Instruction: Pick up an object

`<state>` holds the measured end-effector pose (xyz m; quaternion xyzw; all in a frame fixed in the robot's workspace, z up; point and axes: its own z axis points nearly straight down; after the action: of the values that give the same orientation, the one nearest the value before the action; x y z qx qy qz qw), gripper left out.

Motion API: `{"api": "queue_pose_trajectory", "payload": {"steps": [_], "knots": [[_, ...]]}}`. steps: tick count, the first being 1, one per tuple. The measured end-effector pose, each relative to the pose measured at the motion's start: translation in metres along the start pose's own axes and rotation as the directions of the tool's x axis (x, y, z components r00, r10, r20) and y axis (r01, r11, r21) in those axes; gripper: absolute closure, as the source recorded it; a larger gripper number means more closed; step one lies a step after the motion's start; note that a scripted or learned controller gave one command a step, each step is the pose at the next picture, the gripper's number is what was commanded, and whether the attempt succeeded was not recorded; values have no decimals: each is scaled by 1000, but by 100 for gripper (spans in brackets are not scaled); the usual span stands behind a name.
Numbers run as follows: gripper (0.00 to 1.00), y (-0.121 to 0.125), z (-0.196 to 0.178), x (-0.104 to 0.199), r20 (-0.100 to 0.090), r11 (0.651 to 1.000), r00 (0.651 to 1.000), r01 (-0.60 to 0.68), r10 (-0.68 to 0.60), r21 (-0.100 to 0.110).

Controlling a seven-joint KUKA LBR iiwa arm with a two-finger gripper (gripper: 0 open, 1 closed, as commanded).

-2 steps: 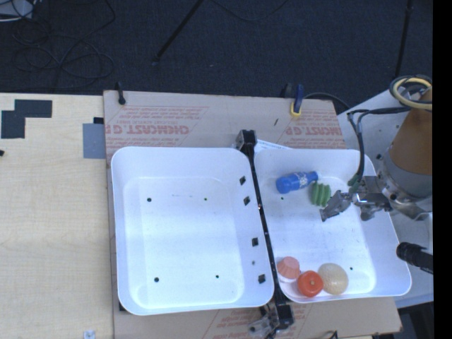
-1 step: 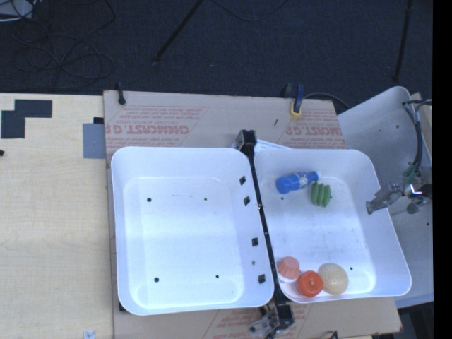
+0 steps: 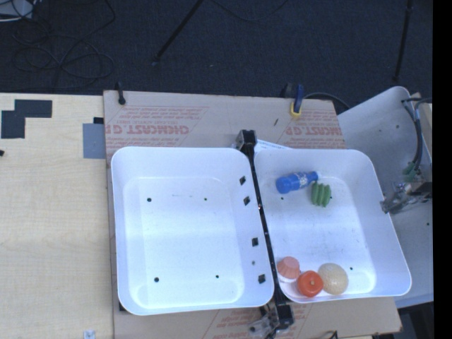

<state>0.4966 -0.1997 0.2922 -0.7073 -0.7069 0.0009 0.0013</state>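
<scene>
Robot arm at the right edge of the scene: only a small metallic part of the gripper [image 3: 404, 195] and a thin cable above it are visible, lying beside the right bin's outer rim.

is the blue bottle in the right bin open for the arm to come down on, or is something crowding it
Probably yes. The blue bottle lies flat on the right bin floor with nothing over it. The green object lies close beside its cap end, which may crowd the fingers there.
</scene>
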Motion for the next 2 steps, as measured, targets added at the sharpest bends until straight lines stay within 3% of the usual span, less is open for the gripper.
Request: {"api": "queue_pose_trajectory", "payload": {"steps": [1, 2], "knots": [[0, 0, 0, 0, 0, 1000, 1000, -2, 2, 1], [100, 0, -9, 0, -1, 1000, 1000, 0, 0, 1]]}}
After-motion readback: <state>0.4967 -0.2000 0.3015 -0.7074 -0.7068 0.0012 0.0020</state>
